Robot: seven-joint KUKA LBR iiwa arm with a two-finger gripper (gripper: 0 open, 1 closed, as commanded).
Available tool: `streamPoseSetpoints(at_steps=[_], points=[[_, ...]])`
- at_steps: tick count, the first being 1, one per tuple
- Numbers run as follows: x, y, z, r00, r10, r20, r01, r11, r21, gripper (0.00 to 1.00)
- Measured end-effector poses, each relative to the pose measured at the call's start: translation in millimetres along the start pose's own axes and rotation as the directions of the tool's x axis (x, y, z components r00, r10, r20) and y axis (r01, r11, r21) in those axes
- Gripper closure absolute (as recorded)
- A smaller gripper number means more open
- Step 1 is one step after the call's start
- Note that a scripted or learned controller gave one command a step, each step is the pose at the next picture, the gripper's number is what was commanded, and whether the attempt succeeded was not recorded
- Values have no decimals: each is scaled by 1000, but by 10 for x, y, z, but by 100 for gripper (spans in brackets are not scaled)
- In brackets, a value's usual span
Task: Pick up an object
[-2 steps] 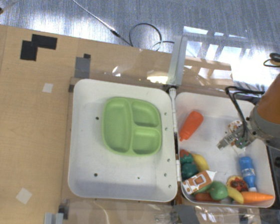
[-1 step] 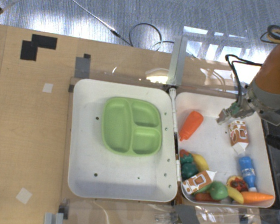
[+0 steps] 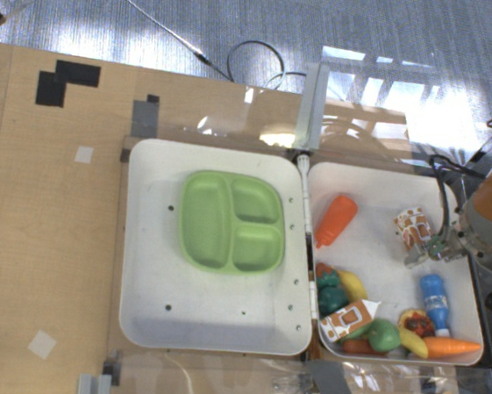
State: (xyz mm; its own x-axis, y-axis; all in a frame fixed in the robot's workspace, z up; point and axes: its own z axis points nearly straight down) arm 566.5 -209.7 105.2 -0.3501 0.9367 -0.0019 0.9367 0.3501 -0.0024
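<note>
The gripper (image 3: 423,250) hangs at the right bin's (image 3: 379,191) three o'clock side, just beside a small orange-and-white carton (image 3: 411,224) at its eleven o'clock; whether its jaws are open or closed cannot be told. A blue bottle (image 3: 433,301) lies at its five o'clock, a toy carrot (image 3: 335,220) towards nine, while the left bin (image 3: 150,225) holds a green divided plate (image 3: 231,222)

L bin (image 3: 140,312): green tray (image 3: 231,223) | R bin (image 3: 378,198): toys, orange carrot (image 3: 335,220) | jaws (image 3: 427,250) by carton (image 3: 412,226)
</note>
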Motion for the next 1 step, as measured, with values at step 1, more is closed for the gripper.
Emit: streamPoseSetpoints(at_steps=[1], points=[[472, 151, -929, 967, 256, 0, -256, 967, -10, 100]])
